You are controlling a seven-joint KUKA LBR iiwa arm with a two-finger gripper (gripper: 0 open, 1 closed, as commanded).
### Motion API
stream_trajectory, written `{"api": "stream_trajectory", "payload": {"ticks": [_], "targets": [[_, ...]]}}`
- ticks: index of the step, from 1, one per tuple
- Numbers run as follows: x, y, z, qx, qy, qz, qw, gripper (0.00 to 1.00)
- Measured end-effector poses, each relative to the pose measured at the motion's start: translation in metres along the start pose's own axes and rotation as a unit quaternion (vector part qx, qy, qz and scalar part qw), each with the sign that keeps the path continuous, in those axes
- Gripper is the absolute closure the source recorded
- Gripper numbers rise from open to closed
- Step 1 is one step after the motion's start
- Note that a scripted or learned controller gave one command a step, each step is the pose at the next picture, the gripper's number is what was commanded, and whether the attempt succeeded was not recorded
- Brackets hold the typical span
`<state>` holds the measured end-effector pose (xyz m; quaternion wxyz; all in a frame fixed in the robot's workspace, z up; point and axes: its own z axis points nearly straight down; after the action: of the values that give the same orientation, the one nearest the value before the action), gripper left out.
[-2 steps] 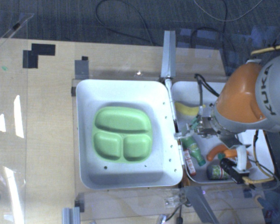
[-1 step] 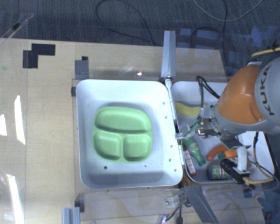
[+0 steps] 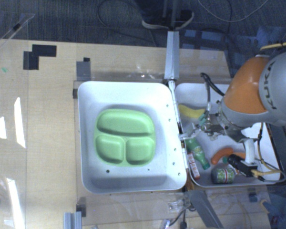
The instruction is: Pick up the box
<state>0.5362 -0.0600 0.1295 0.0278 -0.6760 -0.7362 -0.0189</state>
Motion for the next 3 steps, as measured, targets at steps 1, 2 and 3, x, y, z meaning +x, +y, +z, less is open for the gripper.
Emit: {"api": "stream_trajectory", "payload": {"ticks": [1,2,3], "targets": [[0.029,0.025,-0.055,-0.008,-0.033,-0.005,0.9994,0.0],[0.012,-0.028,-0.055,-0.007,-0.034,-0.018,0.9993,0.0],[0.012,-0.028,-0.055,-0.007,-0.034,-0.018,0.9993,0.0]]}}
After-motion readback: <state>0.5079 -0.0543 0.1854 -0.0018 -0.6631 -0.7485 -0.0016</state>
